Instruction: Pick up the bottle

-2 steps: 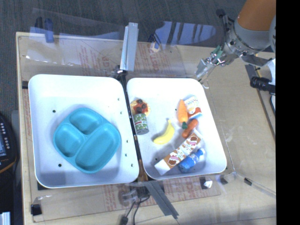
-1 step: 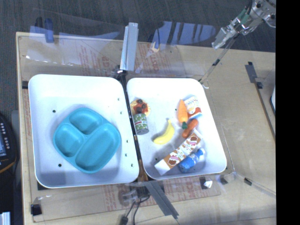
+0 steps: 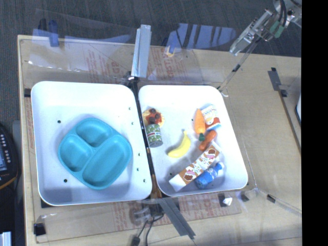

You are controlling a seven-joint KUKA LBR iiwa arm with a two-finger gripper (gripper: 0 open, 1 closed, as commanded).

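1. Tabletop (image 3: 266, 137): pale wood, bearing two shallow white bins side by side, with a metal divider post rising at their shared rear corner.
2. Left bin (image 3: 46, 117): holds a blue sectioned tray (image 3: 95, 151), set at a slant near the middle; nothing lies in its compartments.
3. Right bin (image 3: 177, 99): holds all the loose items, clustered toward the front and right, so any grasp here is a crowded one.
4. Bottle (image 3: 210, 176): judged to be the blue item lying on its side at the front right of the right bin. It touches the long printed carton (image 3: 197, 167) that lies diagonally just behind it, and sits near the bin's front wall, which leaves little room on that side.
5. Other contents: a banana (image 3: 180, 146) near the centre; a small can (image 3: 154, 136) by the left wall with a dark-and-red item (image 3: 152, 117) just behind it; a carrot (image 3: 199, 121) and a small carton (image 3: 210, 114) at the right.
6. Pincer (image 3: 241, 46): raised beyond the rear right corner of the right bin, well apart from the bottle, carrying nothing. Whether its two parts stand apart or together cannot be told from this view.
7. Stage, as judged: approach not begun; the arm must travel forward and descend.
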